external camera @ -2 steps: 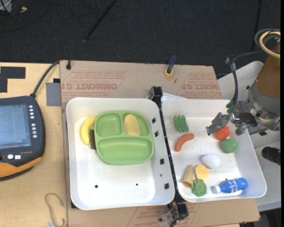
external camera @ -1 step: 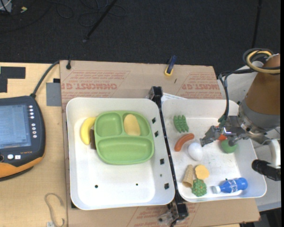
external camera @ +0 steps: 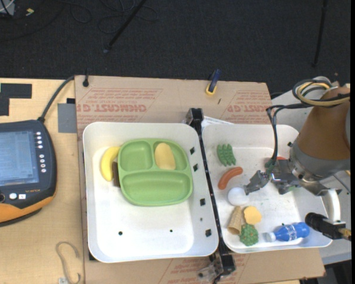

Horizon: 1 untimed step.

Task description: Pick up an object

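Room to move is scarce in the right bin [external camera: 284,136]: I see a sausage [external camera: 229,177], a white egg [external camera: 237,195], a ridged green piece [external camera: 226,154], an ice-cream cone [external camera: 235,218], a broccoli floret [external camera: 248,235] and a blue bottle [external camera: 291,232] crowding its left and front edges. The left bin [external camera: 100,229] holds a smooth green divided plate [external camera: 154,172] with a banana [external camera: 109,162] beside it. My arm [external camera: 321,138] leans in from the right, gripper [external camera: 261,181] low beside the egg; I cannot tell its finger spacing.
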Motion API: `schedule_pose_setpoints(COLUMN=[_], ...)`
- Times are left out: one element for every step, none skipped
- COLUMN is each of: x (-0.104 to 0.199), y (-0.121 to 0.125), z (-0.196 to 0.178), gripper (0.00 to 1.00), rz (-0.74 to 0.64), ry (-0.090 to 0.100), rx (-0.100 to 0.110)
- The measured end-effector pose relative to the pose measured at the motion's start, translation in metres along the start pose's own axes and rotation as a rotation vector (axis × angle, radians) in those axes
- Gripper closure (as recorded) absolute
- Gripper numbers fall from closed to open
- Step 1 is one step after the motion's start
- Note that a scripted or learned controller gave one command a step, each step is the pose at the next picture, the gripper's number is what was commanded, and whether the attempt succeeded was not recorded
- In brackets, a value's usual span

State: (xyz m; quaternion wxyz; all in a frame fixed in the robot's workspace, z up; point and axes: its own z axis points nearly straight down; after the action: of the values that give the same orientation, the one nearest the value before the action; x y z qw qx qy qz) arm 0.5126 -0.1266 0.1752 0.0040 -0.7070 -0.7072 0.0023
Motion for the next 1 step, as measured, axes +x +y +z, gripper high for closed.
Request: schedule_pose_setpoints(x=[0.0038], y=[0.0047], z=[0.0452], gripper=[0.00], rz=[-0.001], ry=[0.000], rx=[-0.001])
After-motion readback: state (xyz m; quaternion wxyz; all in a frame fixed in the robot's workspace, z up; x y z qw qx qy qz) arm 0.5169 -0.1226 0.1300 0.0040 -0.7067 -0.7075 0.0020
